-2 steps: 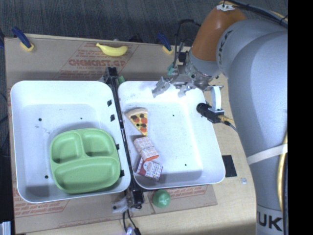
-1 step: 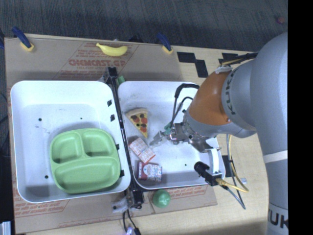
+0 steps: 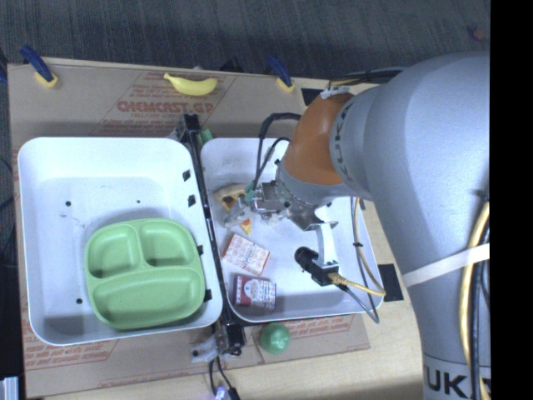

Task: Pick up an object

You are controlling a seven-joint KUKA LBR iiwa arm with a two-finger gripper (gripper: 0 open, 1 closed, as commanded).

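Note:
My gripper (image 3: 256, 200) is low in the right bin (image 3: 354, 302), near its upper left part, under the grey arm with the orange band. Right beside it on the left lie a small yellowish brown object (image 3: 230, 196) and a small pale item with a red and yellow bit (image 3: 240, 221); I cannot tell whether the gripper touches either. A pale orange patterned box (image 3: 246, 254) lies flat just below them. A dark red box (image 3: 254, 292) rests near the bin's front wall.
The left bin (image 3: 50, 165) holds a green divided plate (image 3: 146, 272). A green ball (image 3: 274, 337) sits outside the bins at the front, and a yellow banana (image 3: 191, 82) lies on the cardboard behind them. The arm covers the right bin's right side.

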